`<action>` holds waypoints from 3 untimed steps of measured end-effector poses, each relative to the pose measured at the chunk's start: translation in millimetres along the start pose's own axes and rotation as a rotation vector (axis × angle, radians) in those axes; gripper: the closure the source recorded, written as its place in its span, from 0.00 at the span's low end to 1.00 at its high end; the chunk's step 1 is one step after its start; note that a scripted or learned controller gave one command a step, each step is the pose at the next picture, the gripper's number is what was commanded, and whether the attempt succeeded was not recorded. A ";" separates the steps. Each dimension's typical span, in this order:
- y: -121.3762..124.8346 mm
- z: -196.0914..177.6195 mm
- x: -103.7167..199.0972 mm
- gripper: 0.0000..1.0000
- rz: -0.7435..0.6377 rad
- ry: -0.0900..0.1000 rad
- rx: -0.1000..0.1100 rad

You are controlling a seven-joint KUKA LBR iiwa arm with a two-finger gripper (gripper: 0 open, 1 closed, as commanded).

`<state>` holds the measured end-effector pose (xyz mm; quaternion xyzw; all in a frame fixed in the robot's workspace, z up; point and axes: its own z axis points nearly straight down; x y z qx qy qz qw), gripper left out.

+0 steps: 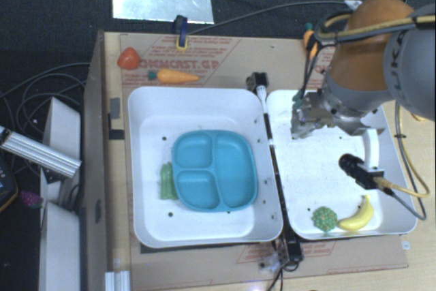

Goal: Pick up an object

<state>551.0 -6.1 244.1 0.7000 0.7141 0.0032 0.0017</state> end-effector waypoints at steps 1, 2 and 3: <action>0.9 -10.6 0.6 1.00 -0.006 0.001 -0.002; 7.7 17.5 -23.1 1.00 0.020 -0.003 0.006; 11.9 27.1 -14.7 1.00 0.016 -0.003 0.006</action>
